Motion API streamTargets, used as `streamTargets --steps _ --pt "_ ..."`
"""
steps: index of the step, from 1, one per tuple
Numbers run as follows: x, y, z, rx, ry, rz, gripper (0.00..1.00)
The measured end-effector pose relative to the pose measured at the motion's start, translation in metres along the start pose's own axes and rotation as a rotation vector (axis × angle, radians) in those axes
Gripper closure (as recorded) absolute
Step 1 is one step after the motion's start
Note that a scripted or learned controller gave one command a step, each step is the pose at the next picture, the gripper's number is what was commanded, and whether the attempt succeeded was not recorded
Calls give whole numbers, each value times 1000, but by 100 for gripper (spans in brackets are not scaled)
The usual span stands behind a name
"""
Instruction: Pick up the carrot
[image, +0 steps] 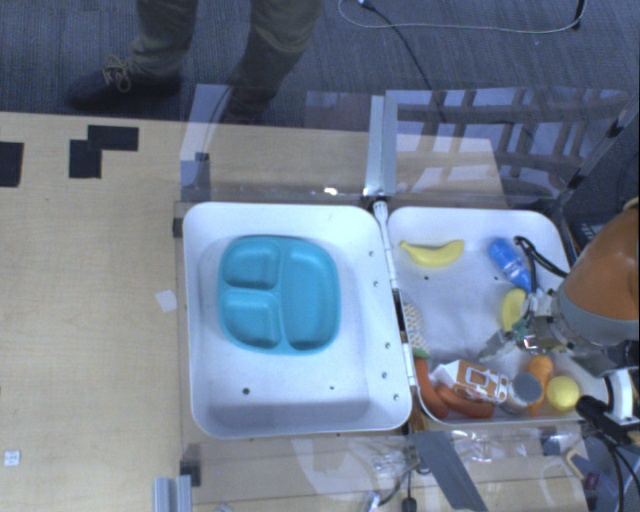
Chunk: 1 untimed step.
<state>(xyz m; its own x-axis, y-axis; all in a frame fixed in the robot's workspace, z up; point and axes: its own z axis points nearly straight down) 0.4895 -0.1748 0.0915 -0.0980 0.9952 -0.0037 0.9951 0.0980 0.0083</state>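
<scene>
Gripper (522, 337) hangs low over the right bin's (452, 312) near-right corner — whether it is spread or pressed together I cannot tell. Just beneath sits an orange ball (541, 367), a lemon (562, 393) beside it. Carrot (452, 397) lies along the near wall — untouched.

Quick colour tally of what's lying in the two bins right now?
Blue: 2, divided plate in left bin, bottle
Yellow: 3, banana, lemon, small piece
Orange: 2, carrot, ball
Orange-and-white: 1, packet
Total: 8; clutter near the gripper may hide more.
</scene>
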Motion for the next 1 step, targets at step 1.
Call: streamTargets --steps 1 --pt "-33 25 2 -5 -1 -421 0"
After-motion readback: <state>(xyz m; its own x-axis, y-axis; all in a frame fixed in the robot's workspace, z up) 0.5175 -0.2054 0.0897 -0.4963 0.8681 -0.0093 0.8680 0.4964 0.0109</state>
